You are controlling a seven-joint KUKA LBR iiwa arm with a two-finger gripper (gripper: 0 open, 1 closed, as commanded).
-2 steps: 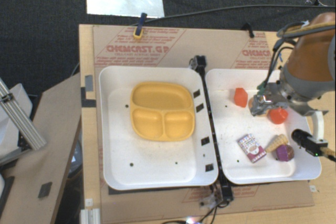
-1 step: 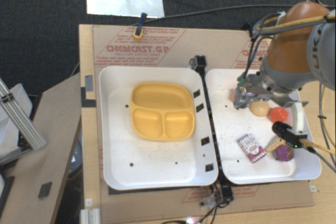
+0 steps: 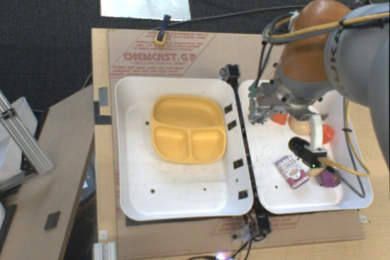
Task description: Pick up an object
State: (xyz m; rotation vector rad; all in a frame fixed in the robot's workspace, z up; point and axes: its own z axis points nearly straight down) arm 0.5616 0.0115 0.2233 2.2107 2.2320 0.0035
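Gripper: low over the far left part of the right bin, close to the wall shared with the other bin. Open or shut cannot be told from this slant. Nothing seen held.

Likeliest target: orange piece, just right of the gripper and partly tucked under the wrist.

Other candidates: beige rounded lump touching or nearly touching the orange piece. Red-orange thing further right. Pink packet lying flat toward the near side. Purple thing near the right near corner.

Risk, missed grasp: gripper seems offset left of the orange piece, so closing here would probably catch only air.

Risk, wall contact: little room between gripper and the bin's left wall; a descent drifting left could strike the rim or the black clips along the divide.

Risk, crowding: orange piece and beige lump sit so close that a grab could push one against the other, or pinch both and drop them on the lift.

Risk, flat packet: probably hard to get under, likely to slide on the smooth floor.

Obstruction: bulky grey and orange arm hides the far right part of the bin; contents there not readable.

Left bin: yellow divided plate alone in the middle, well apart from the gripper.

Surroundings: printed cardboard sheet under both bins, with a blue and yellow clamp at its far edge.
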